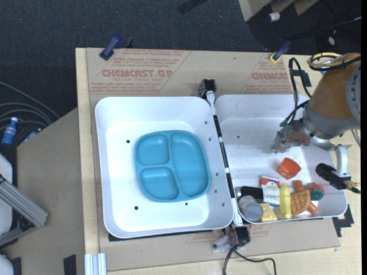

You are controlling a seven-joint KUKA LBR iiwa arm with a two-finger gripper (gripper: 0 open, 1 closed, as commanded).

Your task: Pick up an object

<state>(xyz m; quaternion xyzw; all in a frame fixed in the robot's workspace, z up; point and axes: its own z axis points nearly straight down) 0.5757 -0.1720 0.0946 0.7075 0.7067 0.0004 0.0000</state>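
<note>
My gripper (pixel 282 142) hangs low over the middle of the right bin (pixel 246 128), above its bare white floor. A red-orange block (pixel 289 168) lies just below and to the right of it, apart from it. Further toward the bin's front edge a cluster of small items sits together: a red and white packet (pixel 269 183), a yellow bottle (pixel 284 199), a tan waffle-like piece (pixel 300 201), a green piece (pixel 316 195) and a silver can (pixel 252 210). Nothing shows in the gripper.
The left bin (pixel 114 119) holds a blue divided plate (pixel 171 165). The divider between the bins (pixel 221 148) runs down the middle. The grey and orange arm (pixel 335 105) crosses the right bin's right side. A black part (pixel 332 176) sticks out at the right rim.
</note>
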